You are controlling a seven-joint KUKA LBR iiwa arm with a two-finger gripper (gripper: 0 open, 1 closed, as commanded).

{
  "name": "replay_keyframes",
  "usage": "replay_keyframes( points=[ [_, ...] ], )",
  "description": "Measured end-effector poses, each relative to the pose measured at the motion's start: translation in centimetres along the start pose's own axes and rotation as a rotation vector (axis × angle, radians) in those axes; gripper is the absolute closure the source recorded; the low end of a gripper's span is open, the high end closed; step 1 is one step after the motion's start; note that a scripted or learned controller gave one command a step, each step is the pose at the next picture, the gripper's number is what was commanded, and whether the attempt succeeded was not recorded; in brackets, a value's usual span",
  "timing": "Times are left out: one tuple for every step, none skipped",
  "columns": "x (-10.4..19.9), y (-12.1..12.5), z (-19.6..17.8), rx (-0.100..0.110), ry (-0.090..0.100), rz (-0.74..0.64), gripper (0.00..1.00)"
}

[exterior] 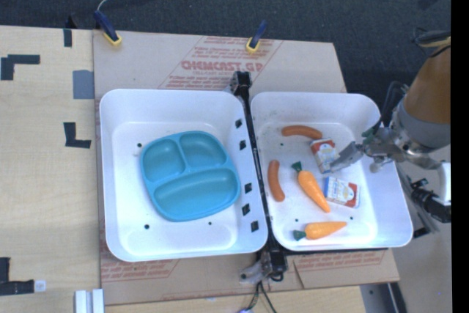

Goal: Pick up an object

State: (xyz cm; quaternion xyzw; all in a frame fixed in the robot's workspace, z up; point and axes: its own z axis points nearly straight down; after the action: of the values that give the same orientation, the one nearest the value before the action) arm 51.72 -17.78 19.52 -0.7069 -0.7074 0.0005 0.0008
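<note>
Nearest the camera: one carrot (322, 230) at the right bin's (388, 231) front edge. A second carrot (313, 189) lay mid-bin, tilted. Two sausages: one (301, 132) toward the back, one (276, 180) beside the divider. Two small packets: one (341, 192) right of the tilted carrot, one (322, 152) just behind. Gripper (338, 158) hovered low over the rear packet (whether its fingers were parted or grasping anything could not be told). Left bin (117, 179): one blue divided plate (190, 174).
</note>
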Motion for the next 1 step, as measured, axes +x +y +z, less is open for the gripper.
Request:
replay_keyframes(
  points=[
    [3.52,1.39,9.31,-0.005,-0.001,0.000,0.00]
  ],
)
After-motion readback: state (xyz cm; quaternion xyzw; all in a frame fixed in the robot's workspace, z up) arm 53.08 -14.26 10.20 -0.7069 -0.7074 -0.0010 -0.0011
